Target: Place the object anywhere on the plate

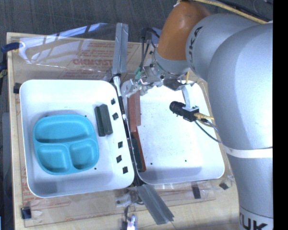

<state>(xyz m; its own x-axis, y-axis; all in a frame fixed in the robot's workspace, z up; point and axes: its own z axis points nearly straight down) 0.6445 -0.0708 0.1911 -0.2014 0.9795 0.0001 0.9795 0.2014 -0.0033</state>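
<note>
Grey arm housing fills the right of the frame, nearest the camera, reaching toward the upper centre. Task object: a dark rectangular block [102, 120] lies flat on the left bin [33, 92] floor, just right of the blue plate [65, 143], near but apart from it. Its long axis runs top to bottom of the frame, tilted slightly leftward at the top, roughly parallel to the bin divider. Judged from this layout, the block is not yet on the plate. Tool [134, 84] sits over the upper-left corner of the right bin [201, 169], well apart from the block; its state cannot be determined. Both bins rest on the bench [62, 51].
</note>
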